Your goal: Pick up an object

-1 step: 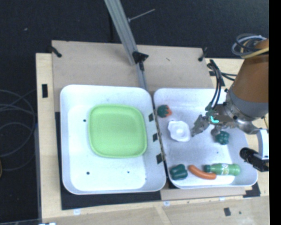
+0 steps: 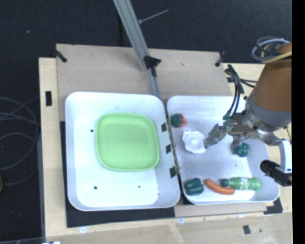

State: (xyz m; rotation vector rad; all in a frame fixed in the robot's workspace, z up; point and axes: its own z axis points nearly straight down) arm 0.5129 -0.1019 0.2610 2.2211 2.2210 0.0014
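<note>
Currently the arm (image 2: pixel 274 93) reaches over the right bin (image 2: pixel 213 105), gripper (image 2: pixel 212 136) low and just beside the white crumpled object (image 2: pixel 193 142). Fingers look slightly parted with nothing between them; nothing held. Judgement: approach step, grasp not yet made. Next move calls for centring over the white object, descending and closing, if that is the target.

Left bin (image 2: pixel 81 187): one green plate (image 2: pixel 127 141), flat, roughly central.

Right bin: green bottle (image 2: pixel 242 183) lying along the near wall, orange carrot-like piece (image 2: pixel 218 187) touching its end, dark green block (image 2: pixel 193 186) at the near-left corner, teal piece (image 2: pixel 240 149) under the wrist, small green-and-orange piece (image 2: pixel 178 120) near the divider.
</note>
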